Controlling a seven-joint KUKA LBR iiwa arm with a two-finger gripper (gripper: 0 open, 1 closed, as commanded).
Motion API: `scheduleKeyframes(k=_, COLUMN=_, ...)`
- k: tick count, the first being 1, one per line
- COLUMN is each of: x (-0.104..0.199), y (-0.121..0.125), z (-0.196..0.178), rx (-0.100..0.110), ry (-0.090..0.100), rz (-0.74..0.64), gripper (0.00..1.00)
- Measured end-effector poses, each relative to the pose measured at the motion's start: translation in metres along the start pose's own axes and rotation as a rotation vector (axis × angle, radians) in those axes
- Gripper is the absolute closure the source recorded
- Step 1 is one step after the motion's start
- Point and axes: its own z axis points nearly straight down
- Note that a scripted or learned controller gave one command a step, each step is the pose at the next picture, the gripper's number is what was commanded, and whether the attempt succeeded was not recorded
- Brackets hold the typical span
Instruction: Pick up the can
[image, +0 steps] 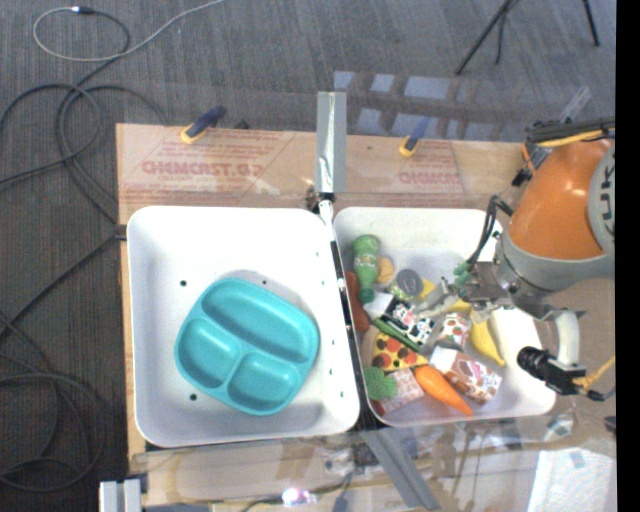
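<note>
- Two white bins side by side on the bench, left bin (150, 300) and right bin (430, 225), meeting along a shared rim.
- In the left bin, a teal divided tray (248, 345), three compartments, set at a slant near the bin's middle.
- Over the right bin's right side, the grey arm (560, 215) with its orange band, reaching in from the right.
- Below the orange band, the gripper (478, 288), dark and low among the clutter; opening impossible to judge, and nothing clearly seen held by it.
- Left of the gripper, the can (408, 283): a small grey round top, lying among the other things in the right bin, near but apart from the gripper.
- Further left of the can, a green pear-like fruit (366, 247) above a yellowish item, close to the shared rim.
- Just below the can, a black-and-white patterned box (408, 320).
- Below the gripper, a yellow banana (487, 340) against the right bin's right side.
- Lower still, an orange carrot (442, 388) lying slantwise near the right bin's front wall, beside a spotted packet (475, 377).
- Near the front-left corner of the right bin, a green leafy item (379, 380).
</note>
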Motion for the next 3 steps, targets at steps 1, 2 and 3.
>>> scheduleKeyframes(k=1, x=-0.033, y=0.027, z=0.088, rx=-0.006, ry=-0.001, rz=0.103, gripper=0.0)
scheduleKeyframes(k=2, x=0.0, y=0.037, z=-0.037, rx=-0.001, ry=-0.003, rz=0.28, gripper=0.0)
scheduleKeyframes(k=3, x=0.008, y=0.117, z=0.028, rx=0.001, ry=-0.005, rz=0.317, gripper=0.0)
